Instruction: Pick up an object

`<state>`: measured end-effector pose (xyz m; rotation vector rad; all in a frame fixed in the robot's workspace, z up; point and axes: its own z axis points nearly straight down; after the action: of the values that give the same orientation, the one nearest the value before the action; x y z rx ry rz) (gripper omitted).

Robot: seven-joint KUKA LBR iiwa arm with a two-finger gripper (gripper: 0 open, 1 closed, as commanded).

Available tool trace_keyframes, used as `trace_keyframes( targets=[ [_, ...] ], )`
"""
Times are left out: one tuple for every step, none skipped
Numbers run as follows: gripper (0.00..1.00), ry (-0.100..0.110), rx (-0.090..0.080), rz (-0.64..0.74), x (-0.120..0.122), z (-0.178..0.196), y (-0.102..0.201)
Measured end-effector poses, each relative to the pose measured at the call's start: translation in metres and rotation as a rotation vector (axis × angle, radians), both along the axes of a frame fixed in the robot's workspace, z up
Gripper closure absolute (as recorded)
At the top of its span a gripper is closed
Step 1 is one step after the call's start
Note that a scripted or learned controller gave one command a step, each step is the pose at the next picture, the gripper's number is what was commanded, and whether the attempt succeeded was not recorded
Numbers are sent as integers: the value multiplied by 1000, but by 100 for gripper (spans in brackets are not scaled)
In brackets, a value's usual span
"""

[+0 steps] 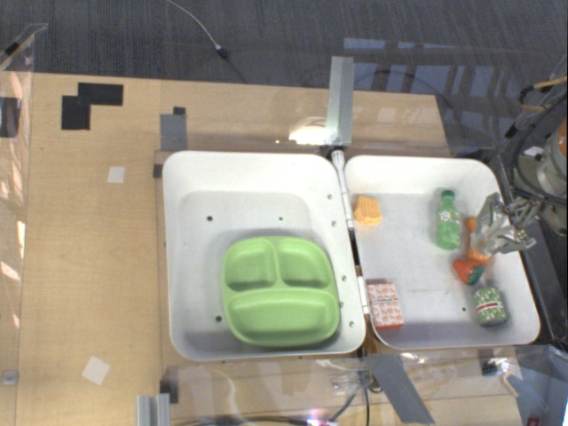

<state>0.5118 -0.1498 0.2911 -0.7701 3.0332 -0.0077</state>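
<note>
Wooden bench carries two white bins — the right bin has the pincer over its right side, grip state unclear, an orange carrot touching just beneath it

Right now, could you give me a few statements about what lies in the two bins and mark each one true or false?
1. The green divided plate lies in the left bin. True.
2. The green bottle lies in the left bin. False: it lies in the right bin.
3. The gripper is over the right bin's right side, near the orange object. True.
4. The small box stands on the plate. False: it lies in the right bin, by the divider.
5. The yellow-orange item is in the right bin's upper left. True.
</note>
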Motion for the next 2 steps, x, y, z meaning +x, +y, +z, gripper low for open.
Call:
trace_keyframes(
  targets=[
    [100, 6, 6, -174, -9, -51, 95],
    [100, 2, -2, 362, -15, -10, 101]
  ],
)
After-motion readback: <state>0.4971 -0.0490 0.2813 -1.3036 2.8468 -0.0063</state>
